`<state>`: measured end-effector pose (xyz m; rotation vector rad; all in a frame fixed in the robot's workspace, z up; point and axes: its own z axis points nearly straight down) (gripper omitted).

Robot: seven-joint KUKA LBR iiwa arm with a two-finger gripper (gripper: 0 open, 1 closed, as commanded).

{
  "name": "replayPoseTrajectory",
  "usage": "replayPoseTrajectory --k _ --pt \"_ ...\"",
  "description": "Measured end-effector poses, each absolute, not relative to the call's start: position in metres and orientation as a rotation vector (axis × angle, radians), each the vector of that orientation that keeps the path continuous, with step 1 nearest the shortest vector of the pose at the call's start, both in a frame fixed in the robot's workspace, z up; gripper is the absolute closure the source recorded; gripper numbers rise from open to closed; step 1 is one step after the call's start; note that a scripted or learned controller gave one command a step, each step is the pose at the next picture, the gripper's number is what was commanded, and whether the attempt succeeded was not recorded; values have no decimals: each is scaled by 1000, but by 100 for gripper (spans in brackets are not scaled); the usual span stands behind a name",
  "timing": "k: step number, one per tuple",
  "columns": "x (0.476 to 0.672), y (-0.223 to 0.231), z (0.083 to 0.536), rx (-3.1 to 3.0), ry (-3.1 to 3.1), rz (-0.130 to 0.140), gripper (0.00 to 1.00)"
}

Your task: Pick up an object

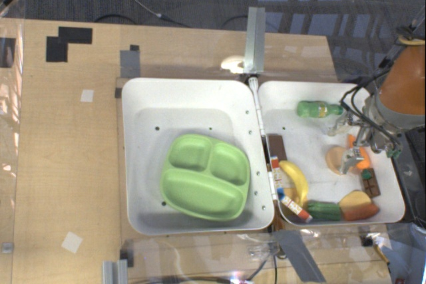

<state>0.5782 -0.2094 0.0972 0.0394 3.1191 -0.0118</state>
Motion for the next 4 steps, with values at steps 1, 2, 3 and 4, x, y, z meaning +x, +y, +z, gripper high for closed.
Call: replayPoseTrajectory --k 1,2,3,4 --pt "588 -209 97 59 3120 -10 0" --pt "593 -208 112 52 3102 -16 100" --pt "593 -207 111 51 3105 -15 0" --pt "598 -209 98 77 3117 -11 0"
